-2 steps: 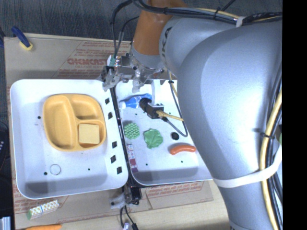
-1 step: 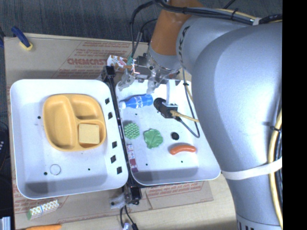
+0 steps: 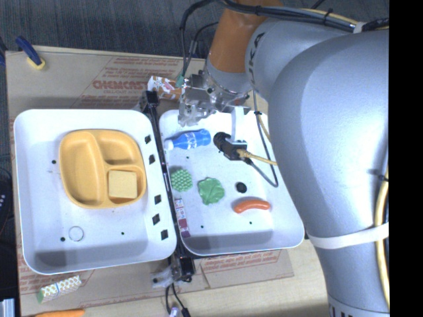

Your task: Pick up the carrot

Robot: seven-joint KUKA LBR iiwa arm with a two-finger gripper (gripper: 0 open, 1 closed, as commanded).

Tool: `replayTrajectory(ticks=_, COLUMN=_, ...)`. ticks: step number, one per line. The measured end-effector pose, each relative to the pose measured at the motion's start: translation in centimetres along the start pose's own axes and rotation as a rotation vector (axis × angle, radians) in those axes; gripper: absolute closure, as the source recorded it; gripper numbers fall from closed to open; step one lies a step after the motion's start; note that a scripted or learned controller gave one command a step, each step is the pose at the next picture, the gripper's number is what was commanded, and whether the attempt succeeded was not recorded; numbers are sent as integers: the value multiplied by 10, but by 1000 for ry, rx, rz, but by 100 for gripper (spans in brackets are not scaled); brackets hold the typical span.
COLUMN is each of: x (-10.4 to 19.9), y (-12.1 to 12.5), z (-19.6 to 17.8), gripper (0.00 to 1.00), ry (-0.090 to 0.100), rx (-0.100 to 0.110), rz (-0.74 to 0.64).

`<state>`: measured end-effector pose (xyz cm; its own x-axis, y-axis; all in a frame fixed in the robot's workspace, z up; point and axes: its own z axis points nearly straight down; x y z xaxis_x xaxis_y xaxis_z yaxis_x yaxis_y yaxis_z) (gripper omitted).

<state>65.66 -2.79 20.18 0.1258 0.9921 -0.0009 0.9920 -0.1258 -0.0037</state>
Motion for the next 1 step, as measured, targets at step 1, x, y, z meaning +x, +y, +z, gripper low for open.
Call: replayTrajectory(ticks=1, x=-60, y=7, z=10, gripper=100, ry=1, rx=1, rz=-148)
